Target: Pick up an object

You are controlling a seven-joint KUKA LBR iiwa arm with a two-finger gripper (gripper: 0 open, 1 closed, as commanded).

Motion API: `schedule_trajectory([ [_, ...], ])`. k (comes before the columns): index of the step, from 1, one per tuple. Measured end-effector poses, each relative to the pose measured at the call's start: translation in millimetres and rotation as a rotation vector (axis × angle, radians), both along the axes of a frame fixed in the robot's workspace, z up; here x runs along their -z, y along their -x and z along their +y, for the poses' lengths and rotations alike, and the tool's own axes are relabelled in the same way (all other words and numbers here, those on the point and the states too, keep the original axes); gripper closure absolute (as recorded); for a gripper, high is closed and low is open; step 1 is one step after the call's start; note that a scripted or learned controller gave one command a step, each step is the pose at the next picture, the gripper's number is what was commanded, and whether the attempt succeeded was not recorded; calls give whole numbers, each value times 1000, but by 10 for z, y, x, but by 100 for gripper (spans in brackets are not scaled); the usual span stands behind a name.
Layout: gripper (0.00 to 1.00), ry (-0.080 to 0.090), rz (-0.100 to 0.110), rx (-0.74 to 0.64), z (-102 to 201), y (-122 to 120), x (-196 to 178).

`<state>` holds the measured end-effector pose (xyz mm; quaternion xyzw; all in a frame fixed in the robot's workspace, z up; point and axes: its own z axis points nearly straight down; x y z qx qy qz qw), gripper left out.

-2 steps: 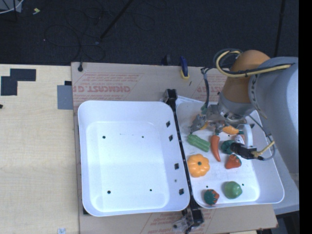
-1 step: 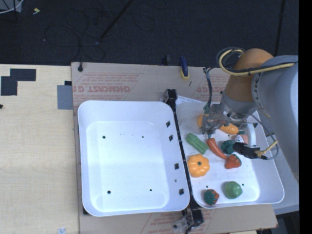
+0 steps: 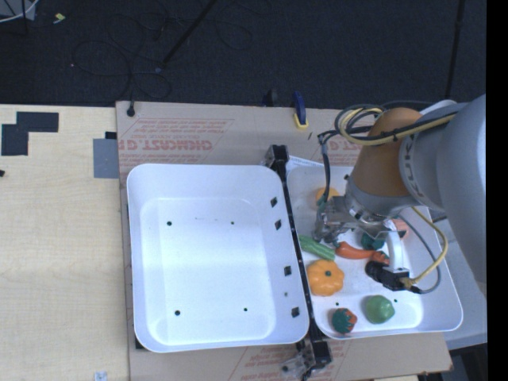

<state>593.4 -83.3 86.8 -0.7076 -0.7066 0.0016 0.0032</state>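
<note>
Hovering gripper (image 3: 332, 230), cardboard (image 3: 178, 137) print (mirrored, illegible)

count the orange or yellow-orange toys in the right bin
3: an orange pumpkin-shaped toy near the bin's left wall, a slim orange-red carrot-like toy right of it, and a yellow-orange piece further back. The grey arm may hide more.

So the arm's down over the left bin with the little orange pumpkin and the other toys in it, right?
Not quite. The camera view shows the arm down over the right bin, where the orange pumpkin and other toys lie.
</note>
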Motion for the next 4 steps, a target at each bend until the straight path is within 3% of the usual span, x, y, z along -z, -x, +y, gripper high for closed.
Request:
schedule_trajectory([
  [1, 100, 1, -1, 4, -28, -13, -102],
  [2, 100, 1, -2, 5, -379, 1006, -16],
  [3, 100, 0, -18, -8, 228, 350, -1064],
  [4, 100, 0, -23, -8, 753, 264, -2615],
])
